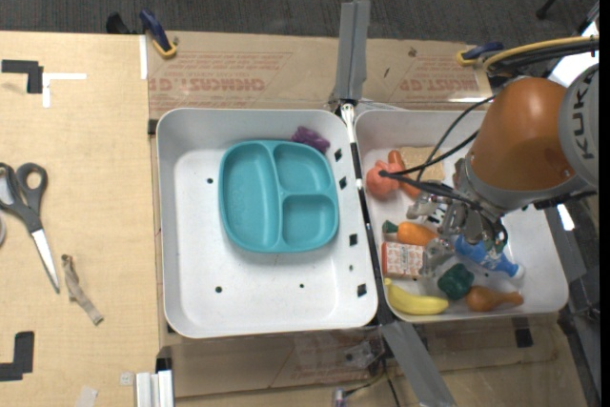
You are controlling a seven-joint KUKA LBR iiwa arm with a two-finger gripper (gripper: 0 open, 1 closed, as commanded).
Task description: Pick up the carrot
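Here, tool (446, 238) above carrot (416, 232), its grip state unclear, cardboard (229, 76) printing reversed, unreadable, "KU" on arm (581, 124).

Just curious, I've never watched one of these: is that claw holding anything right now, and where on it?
Cannot be told: the gripper hangs over the right bin's toys, beside the carrot.

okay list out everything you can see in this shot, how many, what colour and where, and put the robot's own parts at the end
bins: two, white, side by side on the bench
divided plate: one, teal, left bin
purple item: one, left bin's far edge
carrot: one, orange, right bin, beside the gripper
banana: one, yellow, right bin's near edge
carton: one, red and white, right bin
green item: one, right bin
scissors: one, grey, bench far left
arm: one, orange band, over right bin
gripper: one, metallic, low in right bin
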